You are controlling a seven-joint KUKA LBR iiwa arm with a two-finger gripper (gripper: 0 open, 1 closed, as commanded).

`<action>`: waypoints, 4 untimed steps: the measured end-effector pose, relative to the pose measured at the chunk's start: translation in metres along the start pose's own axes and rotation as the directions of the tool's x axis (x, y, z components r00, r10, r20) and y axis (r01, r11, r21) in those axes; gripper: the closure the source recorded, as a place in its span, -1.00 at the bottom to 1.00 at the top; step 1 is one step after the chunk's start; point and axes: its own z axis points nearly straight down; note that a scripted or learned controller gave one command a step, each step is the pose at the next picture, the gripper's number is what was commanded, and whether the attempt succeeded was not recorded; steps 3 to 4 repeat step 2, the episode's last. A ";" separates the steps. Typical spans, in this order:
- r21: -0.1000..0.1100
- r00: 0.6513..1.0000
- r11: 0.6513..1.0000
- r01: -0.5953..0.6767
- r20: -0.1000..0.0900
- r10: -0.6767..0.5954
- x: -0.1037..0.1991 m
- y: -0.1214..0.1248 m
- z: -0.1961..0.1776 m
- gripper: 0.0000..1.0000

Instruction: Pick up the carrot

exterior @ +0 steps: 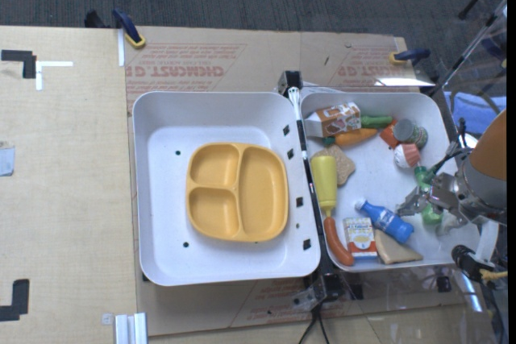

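One carrot [356,138] lies in the right bin [442,118], near its far wall, and you can see it stretched roughly sideways, its orange body pointing left and its green top [376,122] toward the right. Just beside its left end stands a small brown carton [337,119], tilted, touching or nearly touching the carrot. To the right of the green top you find a red piece beside a grey round object [405,131], and a little nearer the camera a pale cupcake-like item with a pink base [405,156].

Nearer the bin's middle, a yellow squeeze bottle [325,181] lies along the left wall, overlapping a tan slice of bread [344,165]. Below these sit a blue bottle [387,221], a small printed packet [359,236], a red sausage [339,242] and a wedge of sandwich bread [399,252], all close together near the front wall.

Your gripper [425,201] hangs at the right side of this bin, well apart from the carrot. Green items show about its fingertips, but you cannot tell how far the fingers stand apart or whether anything sits between them. The arm's orange band [490,153] shows at the right edge.

The left bin [153,173] holds a yellow divided plate [239,192] with three compartments, lying flat near its centre.
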 end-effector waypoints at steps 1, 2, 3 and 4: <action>-0.013 1.000 1.000 -0.016 0.007 0.016 0.004 -0.001 0.000 -1.00; -0.019 0.998 0.998 -0.060 0.005 0.060 0.004 0.000 0.000 -1.00; -0.019 0.998 0.998 -0.060 0.005 0.060 0.004 0.000 0.000 -1.00; -0.019 0.998 0.998 -0.060 0.005 0.060 0.004 0.000 0.000 -1.00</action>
